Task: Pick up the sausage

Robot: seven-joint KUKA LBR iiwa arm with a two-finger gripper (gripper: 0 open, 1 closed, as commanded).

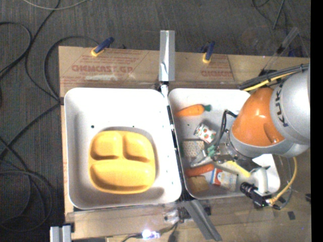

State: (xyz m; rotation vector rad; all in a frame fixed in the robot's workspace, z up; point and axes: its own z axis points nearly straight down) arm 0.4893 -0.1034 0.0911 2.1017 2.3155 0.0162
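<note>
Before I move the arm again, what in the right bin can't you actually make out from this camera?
- Gripper: the arm's wrist covers it, so its state is unclear.
- Sausage: its right end runs under the gripper; contact can't be judged.
- Small carton: print too small to read.
- Packet: partly under the arm, label blurred.
- Right bin: its right half lies beneath the arm.

One camera hangs above the surface (70, 69), looking down at a slight slant, far enough back to take in both white bins (75, 105) and some floor (30, 44) around.
</note>
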